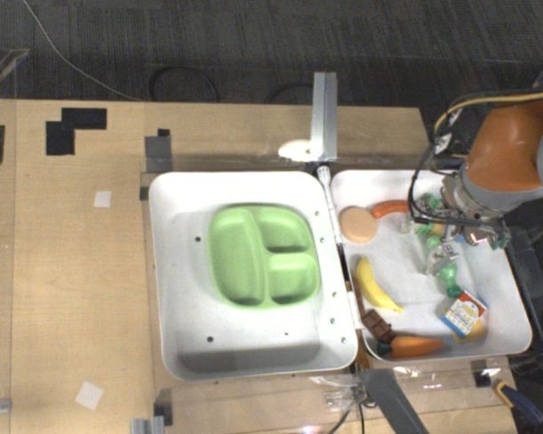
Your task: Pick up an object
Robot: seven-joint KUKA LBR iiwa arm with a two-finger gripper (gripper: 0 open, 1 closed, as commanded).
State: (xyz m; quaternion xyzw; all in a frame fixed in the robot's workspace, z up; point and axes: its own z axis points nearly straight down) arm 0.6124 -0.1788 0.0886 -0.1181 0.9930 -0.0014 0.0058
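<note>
Wooden bench, two white bins, claw over the right bin, its state unclear, banana nearby

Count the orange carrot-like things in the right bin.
2: one carrot at the far edge beside the tan disc, another carrot at the near edge. The arm may hide more.

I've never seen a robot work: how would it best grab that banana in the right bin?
Probably from straight above, fingers closing across the narrow middle of the banana. It lies flat on the bin floor with open space either side; its ends sit nearer other items.
</note>
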